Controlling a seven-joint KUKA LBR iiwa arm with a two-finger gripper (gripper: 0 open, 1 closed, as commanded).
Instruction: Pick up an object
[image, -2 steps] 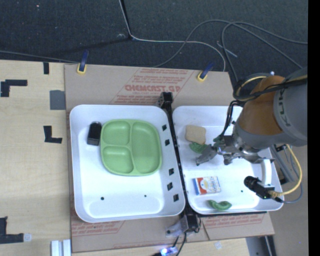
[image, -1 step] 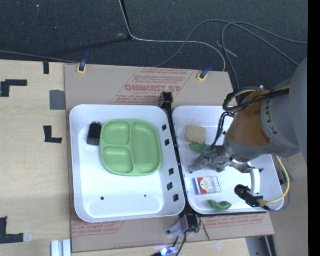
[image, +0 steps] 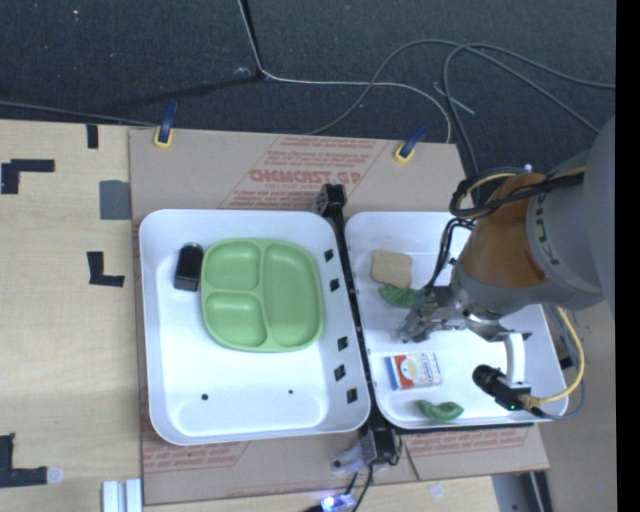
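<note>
1. Two bins: hand (image: 420, 322) low in right bin (image: 545, 395), beside green piece (image: 397, 295).
2. Can't tell hand state.
3. Tan block (image: 391, 267), card (image: 414, 371), green bit (image: 440, 409) nearby.
4. Left bin (image: 160, 330): green tray (image: 263, 295).

The arm (image: 575, 235) is a thick grey cylinder with a broad orange band (image: 505, 250) above the wrist. Black cables (image: 460, 205) loop at its ten o'clock side, and a yellow cable (image: 572, 375) curves at five o'clock.

One fixed camera looks down at a slant on the tabletop (image: 60, 330) and both white bins (image: 160, 400), from moderately far.
</note>
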